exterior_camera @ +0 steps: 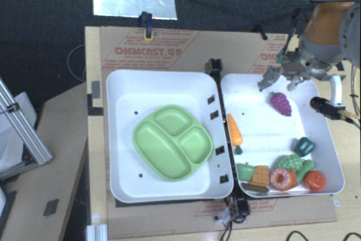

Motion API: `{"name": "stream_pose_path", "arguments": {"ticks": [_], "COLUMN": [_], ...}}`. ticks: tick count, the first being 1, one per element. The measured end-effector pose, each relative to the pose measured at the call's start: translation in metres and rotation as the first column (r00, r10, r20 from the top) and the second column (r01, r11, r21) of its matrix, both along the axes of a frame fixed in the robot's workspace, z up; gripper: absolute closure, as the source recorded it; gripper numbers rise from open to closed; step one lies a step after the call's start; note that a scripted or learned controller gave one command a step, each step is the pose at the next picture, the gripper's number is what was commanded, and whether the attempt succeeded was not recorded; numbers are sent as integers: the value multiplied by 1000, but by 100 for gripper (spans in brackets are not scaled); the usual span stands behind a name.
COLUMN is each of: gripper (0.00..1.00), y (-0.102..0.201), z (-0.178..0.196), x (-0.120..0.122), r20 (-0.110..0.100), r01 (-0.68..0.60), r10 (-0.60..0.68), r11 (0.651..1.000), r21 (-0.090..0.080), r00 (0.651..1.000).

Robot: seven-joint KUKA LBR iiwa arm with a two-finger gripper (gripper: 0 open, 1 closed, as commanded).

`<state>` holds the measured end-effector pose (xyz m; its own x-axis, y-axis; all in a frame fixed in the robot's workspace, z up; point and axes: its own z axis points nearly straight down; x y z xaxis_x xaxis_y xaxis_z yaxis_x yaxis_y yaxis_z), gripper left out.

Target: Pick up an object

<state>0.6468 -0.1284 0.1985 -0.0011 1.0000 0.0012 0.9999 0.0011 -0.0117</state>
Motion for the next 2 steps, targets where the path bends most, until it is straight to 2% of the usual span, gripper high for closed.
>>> {"name": "stream_pose_path", "arguments": {"ticks": [1, 2], "gripper": [0, 0], "y": [0, 0], "z": [9, -33], "x": [3, 0], "r20": [13, 11], "r01": [-2, -1], "r10": [2, 1], "r11": [1000, 1000], "r21": [-2, -1], "r00": [1000, 1000]}}
